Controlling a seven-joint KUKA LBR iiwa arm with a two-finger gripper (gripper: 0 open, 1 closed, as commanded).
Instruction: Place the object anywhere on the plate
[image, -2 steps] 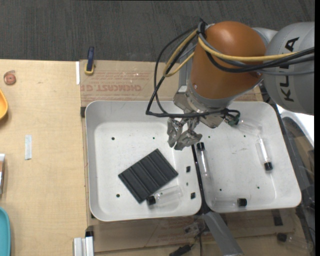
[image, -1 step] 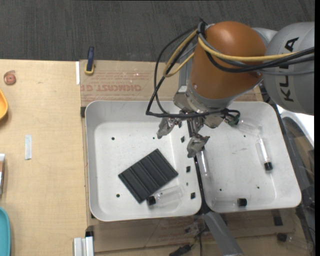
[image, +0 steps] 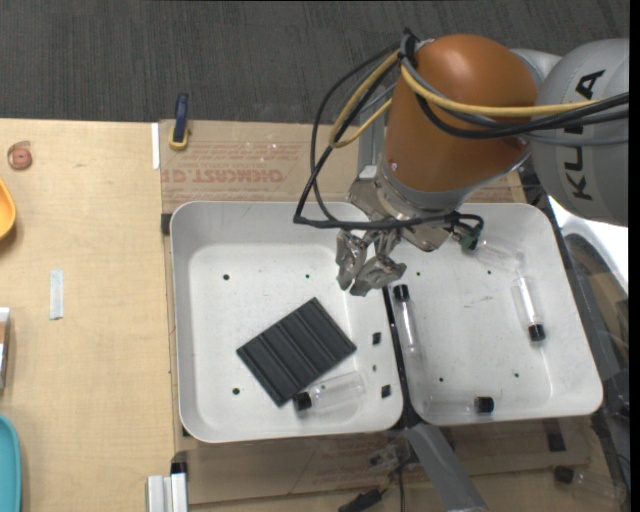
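fingers (image: 366, 272) hang nearly closed, holding nothing, above the left bin (image: 200, 400); dark ridged plate (image: 296, 350) lies diagonally.

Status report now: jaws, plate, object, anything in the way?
Gripper above left bin, nothing seen held. Plate in left bin, tube touching its corner. Path clear.

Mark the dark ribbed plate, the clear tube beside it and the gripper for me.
dark ribbed plate (image: 297, 350): camera view, middle of its ribbed top.
clear tube (image: 330, 392): camera view, its clear body, right of the black cap.
gripper (image: 365, 275): camera view, midway between its fingertips.
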